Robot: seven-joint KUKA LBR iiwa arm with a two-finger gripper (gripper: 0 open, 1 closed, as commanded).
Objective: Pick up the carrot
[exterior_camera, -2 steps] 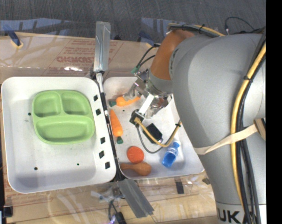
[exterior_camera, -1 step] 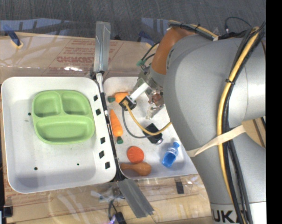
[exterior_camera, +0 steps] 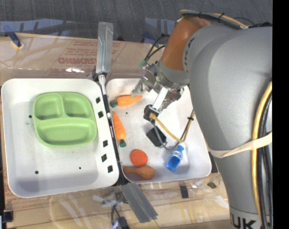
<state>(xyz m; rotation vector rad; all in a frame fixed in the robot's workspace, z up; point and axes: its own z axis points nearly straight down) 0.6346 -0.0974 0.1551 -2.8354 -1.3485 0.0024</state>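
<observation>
Two orange carrots lie in the right bin [exterior_camera: 198, 142]. One carrot [exterior_camera: 128, 100] lies crosswise near the bin's back left corner, its green end pointing left. The other carrot [exterior_camera: 118, 126] lies along the left wall, green end toward the front. My gripper [exterior_camera: 144, 85] hangs low over the back of this bin, just right of and above the crosswise carrot's thick end. Nothing shows between its tips from this angle.
A red-orange ball [exterior_camera: 139, 157], a brown potato-like piece [exterior_camera: 140, 172], a blue bottle [exterior_camera: 175, 158] and a small black block [exterior_camera: 155, 136] also lie in the right bin. The left bin [exterior_camera: 20, 171] holds a green divided plate [exterior_camera: 64, 119]. The arm covers the right side.
</observation>
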